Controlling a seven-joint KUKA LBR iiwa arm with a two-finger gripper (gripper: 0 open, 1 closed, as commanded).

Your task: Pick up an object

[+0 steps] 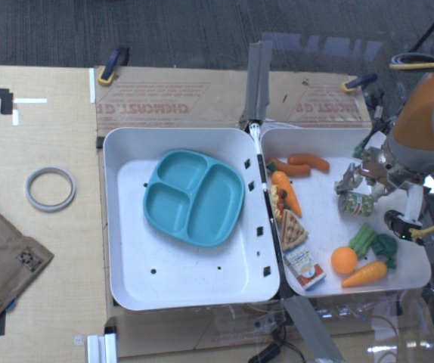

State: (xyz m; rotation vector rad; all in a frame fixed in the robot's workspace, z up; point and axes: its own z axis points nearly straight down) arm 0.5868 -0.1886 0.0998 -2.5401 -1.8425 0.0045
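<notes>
The grey arm reaches in from the right, its gripper [357, 181] lowered into the right bin [330, 146], fingers closed around a small green-and-white can [358, 203] near the bin floor.

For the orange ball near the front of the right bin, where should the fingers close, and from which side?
Take the orange ball across its middle, coming straight down from above. It is round, so any width serves, but the carrot lies against its front right and green pieces sit close behind, so the fingers probably fit best left and right-rear of it.
</notes>
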